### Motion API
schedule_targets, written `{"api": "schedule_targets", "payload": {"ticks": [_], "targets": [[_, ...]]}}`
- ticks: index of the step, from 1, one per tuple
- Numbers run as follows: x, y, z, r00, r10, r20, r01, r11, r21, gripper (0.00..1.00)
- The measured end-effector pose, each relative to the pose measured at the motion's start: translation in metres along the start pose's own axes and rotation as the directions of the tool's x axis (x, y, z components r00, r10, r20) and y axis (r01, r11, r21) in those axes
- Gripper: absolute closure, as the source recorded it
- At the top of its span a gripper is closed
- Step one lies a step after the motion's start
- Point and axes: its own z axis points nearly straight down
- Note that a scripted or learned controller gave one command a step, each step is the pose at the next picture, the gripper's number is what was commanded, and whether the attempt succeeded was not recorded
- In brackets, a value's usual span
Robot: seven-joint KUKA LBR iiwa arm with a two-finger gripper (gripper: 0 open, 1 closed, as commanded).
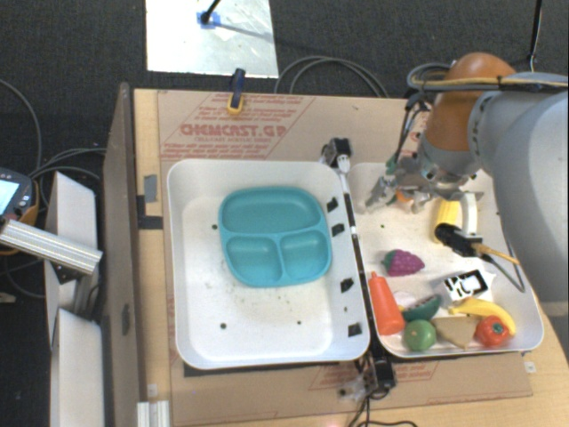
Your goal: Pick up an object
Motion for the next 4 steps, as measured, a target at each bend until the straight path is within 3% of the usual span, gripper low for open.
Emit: {"api": "schedule_targets", "payload": {"ticks": [1,2,3,4], "targets": [[-0.001,0.0,-0.011,1.0,-0.002,0.001,0.002,1.0,0.0,1.0],[-0.001,0.0,-0.011,1.0,-0.003,0.002,0.003,1.0,0.0,0.0],[-0.001,-0.001,-0.021,1.0,-0.005,0.001,0.005,1.0,0.003,1.0],[-0.046,-0.053,0.003,1.0,0.01,0.005,-0.01,1.0,-0.025,1.0]]}}
